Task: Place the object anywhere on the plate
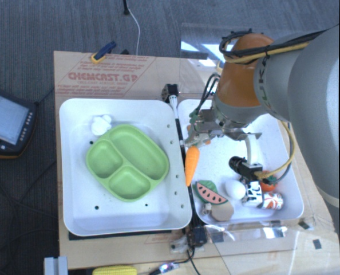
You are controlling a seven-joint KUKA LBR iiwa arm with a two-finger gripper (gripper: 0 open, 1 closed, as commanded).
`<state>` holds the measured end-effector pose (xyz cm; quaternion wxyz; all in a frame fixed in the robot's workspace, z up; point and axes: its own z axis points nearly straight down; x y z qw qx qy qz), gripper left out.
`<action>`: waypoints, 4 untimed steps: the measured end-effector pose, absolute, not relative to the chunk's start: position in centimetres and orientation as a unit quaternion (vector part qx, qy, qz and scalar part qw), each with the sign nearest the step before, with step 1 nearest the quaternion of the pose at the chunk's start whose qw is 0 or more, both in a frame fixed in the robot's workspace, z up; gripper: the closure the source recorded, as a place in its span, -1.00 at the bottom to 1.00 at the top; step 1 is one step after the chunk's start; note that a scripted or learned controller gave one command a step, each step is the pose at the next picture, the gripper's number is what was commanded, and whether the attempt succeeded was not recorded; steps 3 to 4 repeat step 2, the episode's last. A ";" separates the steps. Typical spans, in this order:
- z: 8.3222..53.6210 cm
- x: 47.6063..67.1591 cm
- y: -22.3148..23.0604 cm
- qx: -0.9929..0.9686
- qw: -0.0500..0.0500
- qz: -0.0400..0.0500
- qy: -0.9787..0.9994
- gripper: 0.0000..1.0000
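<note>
While the arm [307, 67] reaches in from the right, we see its gripper [197, 141] at the left side of the right bin [218, 164], the jaws pinching the thick top end of the carrot [191, 166]. The carrot sits over the wall where the two bins meet, well apart from the plate [127, 162].

The left bin [81, 208] holds the green plate with its three compartments, and a small white lump [101, 125] just beside the plate's upper left rim. In the right bin we find a watermelon slice [206, 191], a white egg [234, 189], a tan lump [221, 211] and a red and white can [271, 200], all gathered along the bin's lower side.

The carrot's long axis runs almost straight up and down the view. Its thick end is toward the gripper, and its tip points at the lower edge, leaning slightly left.
</note>
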<state>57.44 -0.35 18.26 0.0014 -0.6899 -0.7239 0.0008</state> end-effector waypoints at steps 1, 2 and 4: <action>18.2 58.2 8.5 -0.779 0.001 0.003 -0.627 1.00; 18.2 58.2 8.3 -0.779 0.001 0.003 -0.627 -1.00; 18.2 58.2 8.3 -0.779 0.001 0.003 -0.627 -1.00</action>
